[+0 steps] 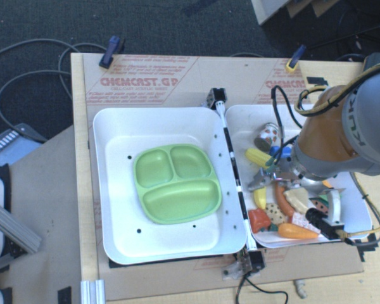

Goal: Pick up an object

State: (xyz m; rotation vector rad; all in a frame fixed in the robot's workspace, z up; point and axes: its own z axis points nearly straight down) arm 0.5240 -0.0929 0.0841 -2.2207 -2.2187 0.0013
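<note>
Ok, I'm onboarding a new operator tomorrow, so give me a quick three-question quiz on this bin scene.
1. True or false: the green divided plate lies in the left bin.
2. Which bin is the gripper over? A) left B) right
3. Fill in: the carrot lies near the right bin's ____ edge (near or far, from the camera).

Key: 1 true; 2 B; 3 near.
</note>
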